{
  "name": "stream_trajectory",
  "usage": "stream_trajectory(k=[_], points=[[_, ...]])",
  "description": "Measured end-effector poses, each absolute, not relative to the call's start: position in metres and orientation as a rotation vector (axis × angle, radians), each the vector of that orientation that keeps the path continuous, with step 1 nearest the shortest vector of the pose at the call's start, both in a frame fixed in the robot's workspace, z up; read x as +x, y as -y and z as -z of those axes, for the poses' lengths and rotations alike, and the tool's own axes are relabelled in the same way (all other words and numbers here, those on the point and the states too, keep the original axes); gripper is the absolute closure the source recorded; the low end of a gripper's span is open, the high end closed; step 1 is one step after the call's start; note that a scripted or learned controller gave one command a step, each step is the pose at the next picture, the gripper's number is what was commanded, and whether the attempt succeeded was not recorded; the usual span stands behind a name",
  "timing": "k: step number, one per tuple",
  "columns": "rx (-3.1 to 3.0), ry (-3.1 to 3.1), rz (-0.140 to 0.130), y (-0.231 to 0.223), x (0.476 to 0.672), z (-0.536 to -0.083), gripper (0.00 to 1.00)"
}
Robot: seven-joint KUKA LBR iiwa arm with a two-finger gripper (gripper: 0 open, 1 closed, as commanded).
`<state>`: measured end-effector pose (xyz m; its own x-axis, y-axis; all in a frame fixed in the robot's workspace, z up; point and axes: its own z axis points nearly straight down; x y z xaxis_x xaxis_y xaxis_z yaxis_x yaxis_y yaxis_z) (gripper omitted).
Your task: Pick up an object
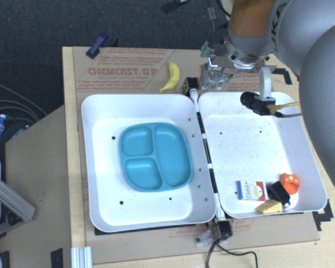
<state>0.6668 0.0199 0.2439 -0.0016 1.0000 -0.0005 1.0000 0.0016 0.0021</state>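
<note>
While hovering at the far rim where the cluttered bin and the plate bin meet, not yet committed to any target: gripper, open or closed impossible to tell from this angle. Closest to it, a yellow banana, just beside on the bare bench, outside both bins. Well apart from it, at the near corner of the cluttered bin, a tight huddle: red, white and blue carton, black block, orange piece and yellow wedge, touching or nearly so. Off to the other side, lower and wider, a blue divided plate, lying flat. Best bet, by judgement: aim for the carton on the huddle's open side, descend straight, close across its short edges, stay clear of the bin wall; skip the plate, likely too broad to pinch. Legible in red on the brown sheet just beside the gripper: "CHEMCAST GP". Carton print too small to read.
</note>
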Motion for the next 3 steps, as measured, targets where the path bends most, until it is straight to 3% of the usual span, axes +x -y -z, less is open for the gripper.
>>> stream_trajectory(k=[1,2,3], points=[[2.221,-2.227,0.003,-0.087,0.666,-0.192,1.0],[2.219,-2.224,-0.002,-0.137,0.667,-0.248,1.0],[2.221,-2.226,0.003,-0.185,0.64,-0.241,1.0]])
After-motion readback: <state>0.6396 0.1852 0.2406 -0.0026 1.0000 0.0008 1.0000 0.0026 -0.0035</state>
